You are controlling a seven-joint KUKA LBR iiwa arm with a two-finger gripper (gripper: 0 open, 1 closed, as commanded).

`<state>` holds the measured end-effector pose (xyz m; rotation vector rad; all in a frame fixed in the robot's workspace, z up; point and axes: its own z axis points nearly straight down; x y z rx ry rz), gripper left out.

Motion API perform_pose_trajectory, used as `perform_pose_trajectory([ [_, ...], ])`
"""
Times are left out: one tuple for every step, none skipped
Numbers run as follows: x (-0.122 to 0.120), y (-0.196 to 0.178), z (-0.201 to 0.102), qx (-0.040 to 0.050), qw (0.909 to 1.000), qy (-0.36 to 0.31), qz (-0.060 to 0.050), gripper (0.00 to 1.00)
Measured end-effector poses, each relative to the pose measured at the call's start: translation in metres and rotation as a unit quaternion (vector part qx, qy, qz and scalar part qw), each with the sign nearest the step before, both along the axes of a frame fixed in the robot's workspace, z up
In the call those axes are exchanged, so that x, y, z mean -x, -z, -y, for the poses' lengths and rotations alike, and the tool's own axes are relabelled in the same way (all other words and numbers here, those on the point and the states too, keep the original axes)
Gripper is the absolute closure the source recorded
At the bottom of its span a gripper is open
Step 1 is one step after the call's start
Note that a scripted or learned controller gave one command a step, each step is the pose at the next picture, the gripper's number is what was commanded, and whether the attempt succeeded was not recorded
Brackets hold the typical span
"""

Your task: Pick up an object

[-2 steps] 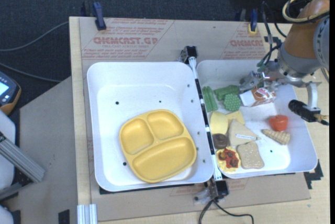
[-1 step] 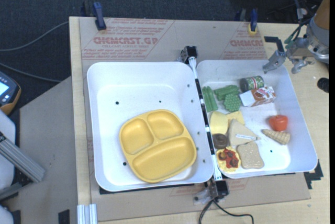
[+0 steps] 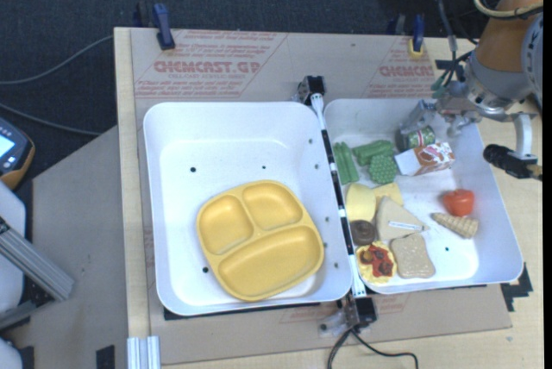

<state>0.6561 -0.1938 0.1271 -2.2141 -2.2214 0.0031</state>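
gripper (image 3: 429, 119): low over the right bin's (image 3: 496, 268) far edge, its opening impossible to tell | nearest thing: small tin can (image 3: 417, 137) lying just under it, beside a red-and-white packet (image 3: 434, 155) | handling: likely light, stiff, smooth and apt to roll | hold: across the round sides at mid-length

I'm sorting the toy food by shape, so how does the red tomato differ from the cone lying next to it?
The tomato is round and red with a bit of green showing at its top; the cone is tan, tapered, and lies on its side. The tomato sits nearer the far side of the right bin, the cone just nearer the camera, close beside it. Both are small toy foods lying loose toward that bin's right side.
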Motion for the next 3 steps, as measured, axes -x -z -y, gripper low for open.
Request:
perform_pose_trajectory([
  [-0.012, 0.042, 0.020, -0.0086, 1.0000, 0.001, -0.003, 0.00],
  [-0.013, 0.029, 0.021, -0.0034, 1.0000, -0.001, 0.003, 1.00],
  [-0.012, 0.005, -0.053, 0.0006, 1.0000, -0.002, 0.003, 1.00],
])
